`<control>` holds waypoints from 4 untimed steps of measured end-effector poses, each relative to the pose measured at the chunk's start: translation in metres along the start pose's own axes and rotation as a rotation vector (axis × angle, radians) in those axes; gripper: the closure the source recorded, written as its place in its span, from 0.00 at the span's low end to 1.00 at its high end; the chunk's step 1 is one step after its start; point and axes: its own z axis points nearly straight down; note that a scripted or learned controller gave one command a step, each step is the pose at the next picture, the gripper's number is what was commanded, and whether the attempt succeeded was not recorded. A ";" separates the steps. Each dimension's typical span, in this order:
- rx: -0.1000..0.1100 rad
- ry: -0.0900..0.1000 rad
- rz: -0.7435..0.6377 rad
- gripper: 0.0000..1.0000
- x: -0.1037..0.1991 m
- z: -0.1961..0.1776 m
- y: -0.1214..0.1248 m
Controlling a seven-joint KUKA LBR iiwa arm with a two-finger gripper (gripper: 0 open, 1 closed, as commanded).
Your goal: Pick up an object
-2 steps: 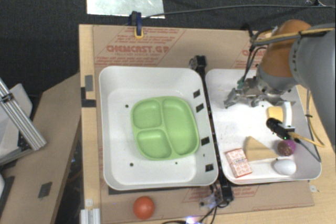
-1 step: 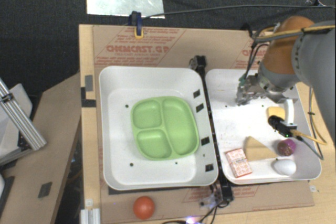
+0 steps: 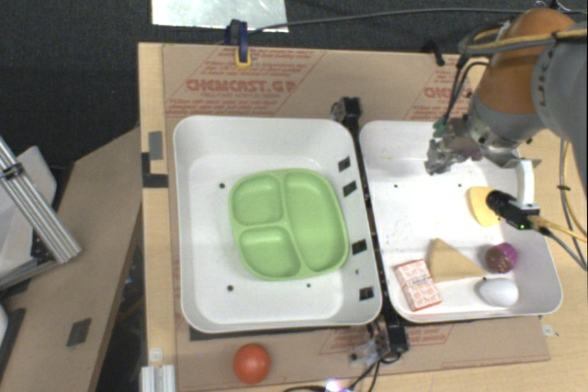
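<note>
The gripper point(image 3: 441, 153) hangs over the upper part of the right bin point(image 3: 404, 197), above bare white floor, and nothing is seen between its dark parts; whether they are spread or clenched I cannot tell at this size. The pickable objects lie lower in that bin, well apart from the gripper: a yellow rounded piece point(image 3: 480, 205) partly under a black tool-like part, a tan wedge point(image 3: 450, 262), a red-and-white flat packet point(image 3: 417, 283) just beside the wedge, a small dark purple ball point(image 3: 501, 258) and a white egg-shaped thing point(image 3: 499, 292) near the bottom right corner. To do the step well, the arm probably should travel toward the lower half, choose a piece with free sides, and descend squarely on it; the wedge looks firm and flat-sided, so it likely grips better than the smooth egg or the thin packet. The left bin point(image 3: 197, 197) holds a glossy green divided tray point(image 3: 288, 222), hard plastic by its look. An orange ball point(image 3: 252, 363) rests on the cardboard-covered desk point(image 3: 266, 83) below the bins.
</note>
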 end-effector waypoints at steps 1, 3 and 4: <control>-0.003 0.000 -0.005 1.00 0.001 -0.062 0.010; 0.005 0.003 -0.008 1.00 0.048 -0.105 0.001; 0.006 0.003 -0.007 1.00 0.089 -0.104 -0.029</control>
